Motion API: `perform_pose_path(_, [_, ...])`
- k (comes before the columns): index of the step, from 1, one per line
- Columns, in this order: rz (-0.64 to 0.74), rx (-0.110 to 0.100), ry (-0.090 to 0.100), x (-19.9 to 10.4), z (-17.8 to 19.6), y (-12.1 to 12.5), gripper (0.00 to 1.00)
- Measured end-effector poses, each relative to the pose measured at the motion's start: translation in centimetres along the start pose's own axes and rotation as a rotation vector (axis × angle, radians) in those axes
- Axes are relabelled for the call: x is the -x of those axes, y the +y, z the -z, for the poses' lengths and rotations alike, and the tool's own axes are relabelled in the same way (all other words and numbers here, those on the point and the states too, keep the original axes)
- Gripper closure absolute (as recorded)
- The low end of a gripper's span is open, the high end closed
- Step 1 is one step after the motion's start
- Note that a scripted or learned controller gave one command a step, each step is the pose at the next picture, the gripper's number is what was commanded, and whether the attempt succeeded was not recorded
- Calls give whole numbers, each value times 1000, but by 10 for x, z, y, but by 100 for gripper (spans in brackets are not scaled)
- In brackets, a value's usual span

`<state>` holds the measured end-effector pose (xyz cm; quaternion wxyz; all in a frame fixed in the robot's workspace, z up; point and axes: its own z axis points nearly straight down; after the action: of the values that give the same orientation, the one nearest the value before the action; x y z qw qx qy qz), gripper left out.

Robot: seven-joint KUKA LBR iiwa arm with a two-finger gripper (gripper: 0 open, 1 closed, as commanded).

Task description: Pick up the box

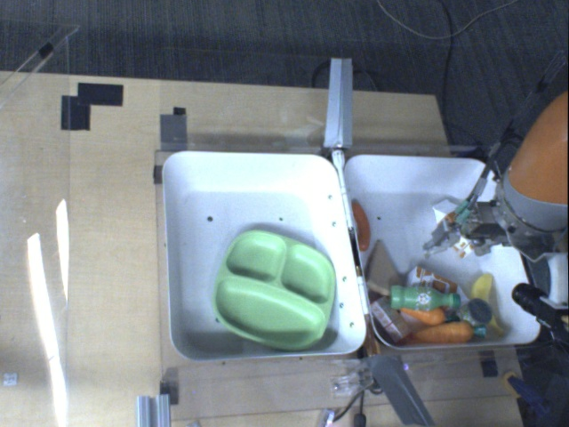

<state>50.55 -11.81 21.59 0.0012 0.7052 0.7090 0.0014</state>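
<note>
How the jaws stand cannot be told: the gripper [460,229] is a small tangle of dark metal and coloured wires, low over the right bin [400,181], and nothing can be made out in its hold. A scrap of white shows just at its upper left, touching or not I cannot say.

The left bin [196,194] holds a green tray [276,287], lying toward the front. Across the divider, a red-orange thing [360,225] lies against the right bin's left wall. The box [382,261], tan and tilted on an edge, lies near that wall too, to the left of the gripper, nearer the front and apart from it. Beside the box, toward the front, sits a heap: a green bottle [427,299] on its side, a carrot [440,333] in front of it, and a yellow thing [482,285] farther right. The arm [538,163], orange over grey, stands over the bin's right edge.
</note>
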Motion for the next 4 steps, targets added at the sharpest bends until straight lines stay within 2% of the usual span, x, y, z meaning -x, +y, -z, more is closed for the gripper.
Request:
perform_pose_path(1, [-51, 5, 0, -36, -107, -3, 0])
perform_pose_path(2, [-40, 20, 0, -26, -122, 46, 0])
perform_pose_path(3, [1, 24, -3, 0, -120, 127, 0])
perform_pose_path(4, [-107, 23, 0, -5, -121, 48, 0])
